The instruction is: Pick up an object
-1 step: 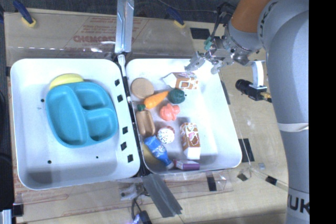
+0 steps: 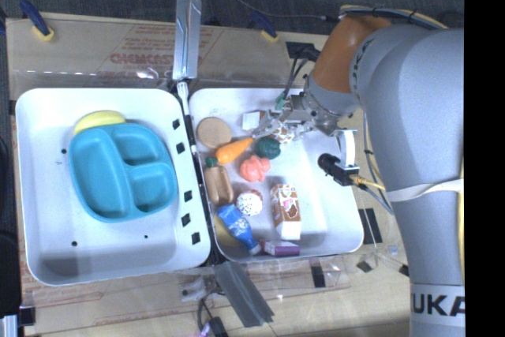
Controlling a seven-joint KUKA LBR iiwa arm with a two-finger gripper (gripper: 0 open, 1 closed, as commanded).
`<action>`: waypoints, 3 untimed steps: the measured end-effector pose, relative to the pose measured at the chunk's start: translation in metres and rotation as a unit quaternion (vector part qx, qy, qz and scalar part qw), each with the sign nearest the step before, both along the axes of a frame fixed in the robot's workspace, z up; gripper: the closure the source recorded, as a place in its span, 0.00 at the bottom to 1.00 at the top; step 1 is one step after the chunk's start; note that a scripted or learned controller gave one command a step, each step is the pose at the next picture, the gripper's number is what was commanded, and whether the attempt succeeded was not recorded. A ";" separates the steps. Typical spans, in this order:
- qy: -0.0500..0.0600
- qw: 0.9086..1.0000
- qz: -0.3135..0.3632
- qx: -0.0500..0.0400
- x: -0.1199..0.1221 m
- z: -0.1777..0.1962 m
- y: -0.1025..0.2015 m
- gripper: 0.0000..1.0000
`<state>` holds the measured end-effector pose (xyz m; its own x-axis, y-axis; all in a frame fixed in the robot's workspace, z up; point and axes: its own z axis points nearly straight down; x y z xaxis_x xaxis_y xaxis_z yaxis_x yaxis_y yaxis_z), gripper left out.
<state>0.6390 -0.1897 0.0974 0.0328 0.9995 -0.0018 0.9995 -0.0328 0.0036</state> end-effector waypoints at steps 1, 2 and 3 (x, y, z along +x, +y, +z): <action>0.007 1.000 0.002 0.001 -0.003 0.007 0.000 1.00; 0.007 0.976 0.216 -0.003 0.016 -0.002 0.066 1.00; 0.003 0.976 0.219 0.000 0.018 -0.004 0.072 0.00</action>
